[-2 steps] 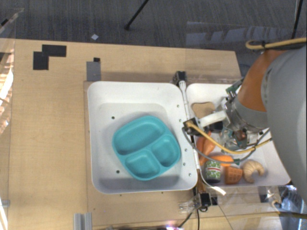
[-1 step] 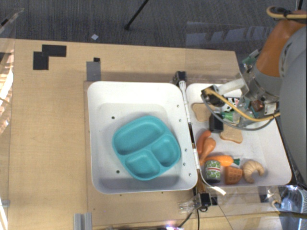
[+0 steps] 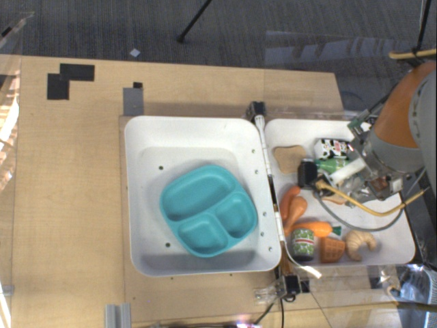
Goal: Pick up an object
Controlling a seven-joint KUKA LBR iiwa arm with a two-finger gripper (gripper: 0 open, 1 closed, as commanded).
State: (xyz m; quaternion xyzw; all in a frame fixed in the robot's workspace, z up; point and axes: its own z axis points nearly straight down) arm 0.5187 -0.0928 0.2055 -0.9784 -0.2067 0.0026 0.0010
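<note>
The near edge of the wooden bench (image 3: 68,251) carries two shallow white bins side by side. The objects that could be picked up are nearly all in the right bin (image 3: 392,227). Along its near wall stand a small jar (image 3: 302,243) with a green and red label, a brown cone piece (image 3: 332,250) just beside it, and a pale croissant (image 3: 360,241) next to that. An orange carrot (image 3: 313,228) lies flat behind the jar, touching it. A second orange piece (image 3: 292,206) leans up along the wall between the two bins.

In the left bin (image 3: 140,183) a teal divided plate (image 3: 208,210) lies alone, turned at a slant, with one long compartment and two smaller ones facing up.

Farther back in the right bin, the gripper (image 3: 362,180) hangs low over the bin's middle, reaching in from the right on the grey arm (image 3: 399,149) with its orange band. Whether the gripper is spread, pressed together or pinching anything cannot be told from this angle. Beyond it a green piece (image 3: 333,162) lies against a black-and-white carton (image 3: 332,147). A tan bread slice (image 3: 289,157) lies near the far left corner of that bin.

Past the bins, black tape marks (image 3: 68,79) sit on the far left of the bench, and behind the bench is grey floor (image 3: 102,19).
</note>
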